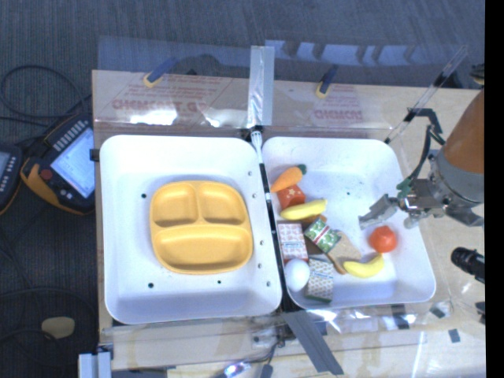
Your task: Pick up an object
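A small round red tomato [383,239] lies on the floor of the right shallow white bin [354,152], towards its right side, and the grey claw [391,210] hangs just above and beside it, reaching in from the right on the grey arm with the orange band [465,144]. One dark finger juts out to the left over the bin floor; whether the fingers are apart or together I cannot tell from here, and nothing sits between them. Just below the tomato lies a short yellow banana [364,268], resting against a brown flat piece [342,249]. Further left in the same bin the things crowd together along the inner wall: an orange carrot with a green top [287,177] at the upper end, a small red piece [291,195] under it, a second yellow banana [303,209], a green and white little carton [320,233], a red and white printed packet [292,241], a white egg [297,275] and a patterned pale box [320,280] near the front wall. The left shallow white bin [126,211] touches the right one side by side and holds a yellow plastic tray with three compartments [201,225] in its middle. Both bins stand on the pale wooden desk [118,89], with clear plastic sheeting behind them. Off the desk to the left, on the dark carpet, lies an orange-edged hand controller with a lit screen [67,164].
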Available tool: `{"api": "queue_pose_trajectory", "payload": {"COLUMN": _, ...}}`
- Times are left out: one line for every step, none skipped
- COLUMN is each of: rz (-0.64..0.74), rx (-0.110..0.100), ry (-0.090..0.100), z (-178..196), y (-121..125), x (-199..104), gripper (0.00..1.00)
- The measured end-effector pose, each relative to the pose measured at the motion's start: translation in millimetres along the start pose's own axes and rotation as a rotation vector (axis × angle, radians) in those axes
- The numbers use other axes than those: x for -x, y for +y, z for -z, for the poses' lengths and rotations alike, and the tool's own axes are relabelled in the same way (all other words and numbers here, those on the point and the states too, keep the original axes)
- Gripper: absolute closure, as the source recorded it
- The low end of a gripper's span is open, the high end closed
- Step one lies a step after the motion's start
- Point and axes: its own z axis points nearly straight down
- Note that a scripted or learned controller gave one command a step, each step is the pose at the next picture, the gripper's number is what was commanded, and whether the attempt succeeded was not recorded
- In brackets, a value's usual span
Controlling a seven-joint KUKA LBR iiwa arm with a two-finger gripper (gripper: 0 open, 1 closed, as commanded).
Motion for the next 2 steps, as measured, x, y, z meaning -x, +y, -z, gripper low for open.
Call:
{"api": "queue_pose_trajectory", "payload": {"rz": -0.059, "rx": 0.001, "ry": 0.001, "z": -126, "y": 2, "x": 38, "gripper": 0.0}}
{"api": "queue_pose_trajectory", "payload": {"rz": -0.165, "rx": 0.012, "ry": 0.012, "z": -136, "y": 53, "x": 36, "gripper": 0.0}}
